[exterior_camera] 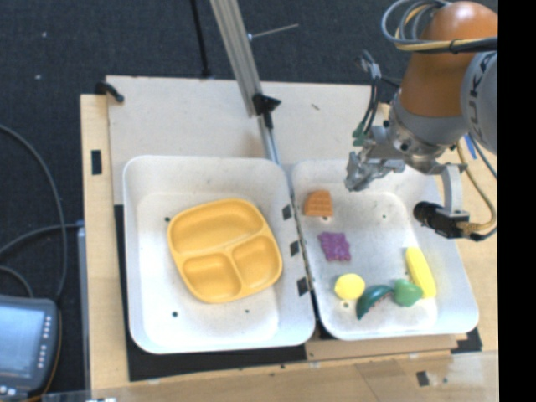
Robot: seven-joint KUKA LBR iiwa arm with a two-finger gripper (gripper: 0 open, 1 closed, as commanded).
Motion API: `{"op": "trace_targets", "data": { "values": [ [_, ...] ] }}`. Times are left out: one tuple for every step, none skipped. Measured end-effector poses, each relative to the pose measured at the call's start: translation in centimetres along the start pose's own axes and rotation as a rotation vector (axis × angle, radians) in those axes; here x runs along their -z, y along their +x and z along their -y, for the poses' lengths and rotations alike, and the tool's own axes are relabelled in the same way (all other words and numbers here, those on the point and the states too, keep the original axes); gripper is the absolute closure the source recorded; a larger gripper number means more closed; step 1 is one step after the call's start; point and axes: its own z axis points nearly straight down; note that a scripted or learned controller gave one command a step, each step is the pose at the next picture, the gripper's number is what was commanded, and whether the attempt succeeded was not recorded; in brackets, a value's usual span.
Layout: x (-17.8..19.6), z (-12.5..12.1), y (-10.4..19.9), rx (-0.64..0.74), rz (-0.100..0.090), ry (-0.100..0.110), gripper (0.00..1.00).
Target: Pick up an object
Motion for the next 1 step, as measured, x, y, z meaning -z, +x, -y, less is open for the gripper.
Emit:
{"op": "trace_targets", "data": {
  "values": [
    [-1.39, -0.26, 5.38, 0.000, 0.000, 0.002, 1.00]
  ]
}}
